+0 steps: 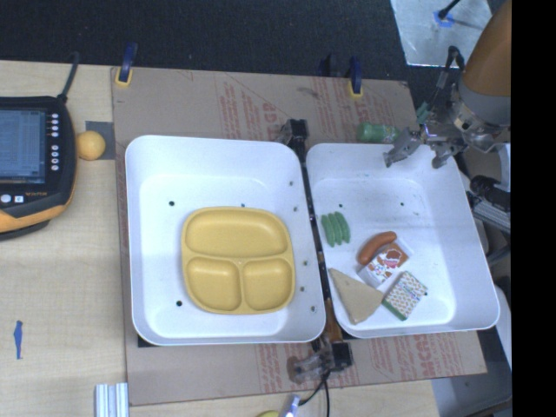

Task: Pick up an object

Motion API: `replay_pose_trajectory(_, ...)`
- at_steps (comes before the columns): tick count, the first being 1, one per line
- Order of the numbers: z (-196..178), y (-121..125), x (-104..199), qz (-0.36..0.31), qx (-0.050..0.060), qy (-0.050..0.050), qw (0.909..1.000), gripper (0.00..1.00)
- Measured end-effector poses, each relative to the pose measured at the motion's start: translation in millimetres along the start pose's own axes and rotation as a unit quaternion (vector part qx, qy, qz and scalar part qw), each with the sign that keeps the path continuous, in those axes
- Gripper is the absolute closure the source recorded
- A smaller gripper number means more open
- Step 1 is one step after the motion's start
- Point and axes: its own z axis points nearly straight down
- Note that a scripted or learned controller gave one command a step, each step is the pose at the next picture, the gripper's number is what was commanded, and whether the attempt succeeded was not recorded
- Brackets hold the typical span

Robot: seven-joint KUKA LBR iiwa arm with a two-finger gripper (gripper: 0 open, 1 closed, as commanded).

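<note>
Camera view, jaws [420, 148] over right bin's [452, 318] far rim, nothing held

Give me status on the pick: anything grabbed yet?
Done: nothing lifted. The green bean-like piece, red sausage, beige wedge and two small printed packets all lie in the right white bin. In hand: the two-finger gripper sits at that bin's far rim, nothing between its fingers. Left: descend, grasp, lift.

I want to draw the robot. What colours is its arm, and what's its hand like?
The arm has an orange band, with grey below it at the wrist. Its gripper is small, grey metal, with two thin fingers. A thin dark cable runs beside the wrist.
</note>
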Motion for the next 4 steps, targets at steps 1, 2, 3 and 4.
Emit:
replay_pose_trajectory(1, 82, -65, 24, 0.001, 0.0, 0.0, 1.0, 0.0)
replay_pose_trajectory(2, 92, -114, 51, 0.001, -0.001, 0.0, 1.0, 0.0)
replay_pose_trajectory(3, 82, -114, 50, -0.001, 0.0, -0.001, 1.0, 1.0)
replay_pose_trajectory(4, 82, -114, 50, -0.001, 0.0, -0.001, 1.0, 0.0)
